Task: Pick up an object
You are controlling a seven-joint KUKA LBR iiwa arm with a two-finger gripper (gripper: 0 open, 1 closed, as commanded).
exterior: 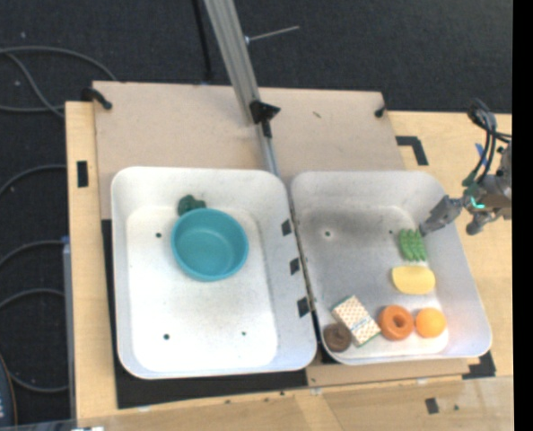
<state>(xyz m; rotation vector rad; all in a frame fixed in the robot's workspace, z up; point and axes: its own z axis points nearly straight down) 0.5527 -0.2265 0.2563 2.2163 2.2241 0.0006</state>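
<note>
The surface is pale tan wood, on a black floor. Both bins are white: the left bin holds a teal bowl and a dark green lump; the right bin is smudged grey and holds a green ridged piece, a yellow piece, an orange ring, an orange ball, a brown ring and a cream box with speckles. The pincer is grey.

bench: wooden | on it: 2 white bins, left bin, right bin
</note>
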